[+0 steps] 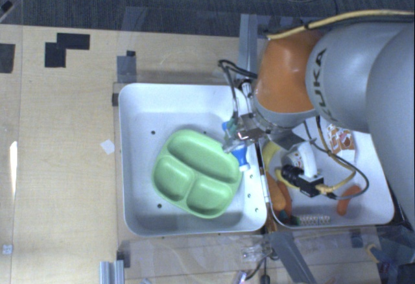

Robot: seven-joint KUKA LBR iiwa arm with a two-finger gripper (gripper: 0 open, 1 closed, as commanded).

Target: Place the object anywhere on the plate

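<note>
A green plate with three compartments lies tilted in the left white bin. My gripper hangs over the plate's right rim, close to the wall between the two bins. A small blue object sticks out just below the fingertips, and a bit of blue also shows above them, so the fingers look shut on it. The object's lower end sits at the plate's right edge; the view does not show whether it touches the plate. The arm's orange band and grey body hide much of the right bin.
The right bin holds several small things: an orange piece, a white item, a yellow item, a printed packet. A black and yellow cable loops over them. The bench stretches out to the left.
</note>
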